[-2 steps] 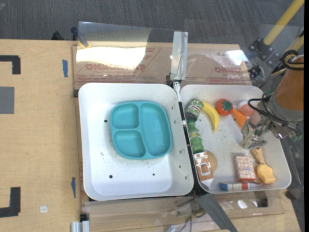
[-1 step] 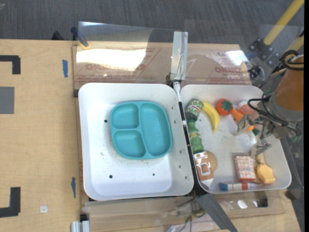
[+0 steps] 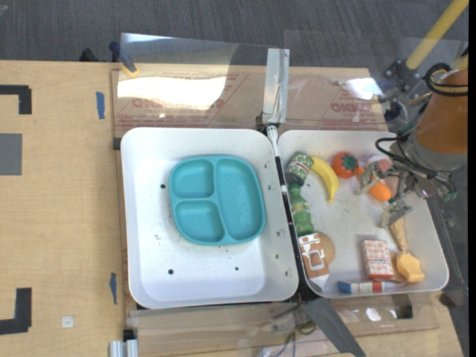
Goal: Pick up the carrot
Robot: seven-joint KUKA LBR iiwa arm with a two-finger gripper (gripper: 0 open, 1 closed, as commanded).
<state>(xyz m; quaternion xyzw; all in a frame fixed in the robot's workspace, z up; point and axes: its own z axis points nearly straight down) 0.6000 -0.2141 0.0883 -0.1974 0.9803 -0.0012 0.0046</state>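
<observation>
the carrot (image 3: 380,191) lies in the right bin (image 3: 349,251), toward its upper right part, a small orange piece just beside the tomato (image 3: 344,164) and touching or nearly touching the gripper (image 3: 398,199). the gripper hangs low over that same corner, at the end of the grey arm (image 3: 442,125) with its orange band, reaching in from the right. its metal parts are tangled with cables and blurred, so i cannot tell whether it is open or closed, nor whether the carrot sits between anything.

elsewhere in the right bin: a yellow banana (image 3: 326,177) near the top, a green bottle (image 3: 300,192) along the left wall, a brown-and-white carton (image 3: 316,253) below it, a small red-and-white box (image 3: 377,259), a yellow block (image 3: 410,267) in the lower right corner, and a marker-like stick (image 3: 363,286) along the bottom wall.

the left bin (image 3: 149,259) holds a teal divided plate (image 3: 218,199) with three compartments, lying flat near the middle. both bins rest side by side on the tabletop (image 3: 52,199).
</observation>
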